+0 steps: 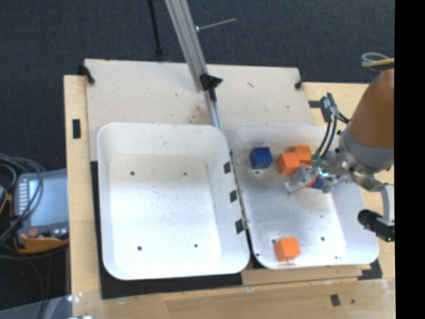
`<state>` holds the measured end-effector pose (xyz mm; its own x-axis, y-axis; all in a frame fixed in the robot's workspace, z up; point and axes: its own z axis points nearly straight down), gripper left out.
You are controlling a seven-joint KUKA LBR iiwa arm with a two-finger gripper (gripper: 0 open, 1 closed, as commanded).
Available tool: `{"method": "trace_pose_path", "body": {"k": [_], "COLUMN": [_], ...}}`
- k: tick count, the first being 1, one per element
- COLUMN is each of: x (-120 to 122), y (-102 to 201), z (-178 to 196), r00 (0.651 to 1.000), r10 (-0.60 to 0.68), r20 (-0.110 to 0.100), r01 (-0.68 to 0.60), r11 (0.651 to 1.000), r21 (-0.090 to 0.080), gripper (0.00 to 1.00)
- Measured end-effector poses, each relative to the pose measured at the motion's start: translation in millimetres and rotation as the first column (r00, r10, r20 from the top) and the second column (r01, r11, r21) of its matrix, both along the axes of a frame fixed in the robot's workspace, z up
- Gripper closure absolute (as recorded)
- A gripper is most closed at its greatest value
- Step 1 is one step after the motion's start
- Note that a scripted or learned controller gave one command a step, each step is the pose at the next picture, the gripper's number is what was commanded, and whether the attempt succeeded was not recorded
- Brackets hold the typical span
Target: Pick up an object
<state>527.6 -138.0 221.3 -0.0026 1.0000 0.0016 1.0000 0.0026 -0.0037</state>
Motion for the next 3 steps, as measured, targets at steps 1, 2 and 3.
{"method": "trace_pose_path", "body": {"k": [1,2,3], "x": [1,6,2], "y": [0,3,-7], "z": [2,-56,-112], "r00": [1.0,1.0,1.0], "r10": [-0.002,-0.006,-0.004], "r20": [0.005,0.002,-0.001], "r01": [0.002,0.006,0.004], "r11": [1.0,1.0,1.0], "r21": [-0.001,-0.002,-0.003], "gripper": [0.0,0.0,0.0]}}
